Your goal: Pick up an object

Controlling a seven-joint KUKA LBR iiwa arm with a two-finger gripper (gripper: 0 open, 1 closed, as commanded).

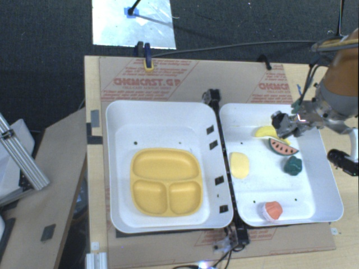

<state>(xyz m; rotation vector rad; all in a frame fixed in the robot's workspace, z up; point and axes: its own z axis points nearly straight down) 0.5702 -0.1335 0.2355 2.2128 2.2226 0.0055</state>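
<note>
Yellow banana (pixel 265 131) lies partly hidden beneath the pincer (pixel 282 125).

Bright even overhead light, white bins (pixel 168 114) slightly glaring, soft faint shadows, mildly grainy focus

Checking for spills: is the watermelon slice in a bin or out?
In. The watermelon slice lies flat on the right bin's floor.
</note>
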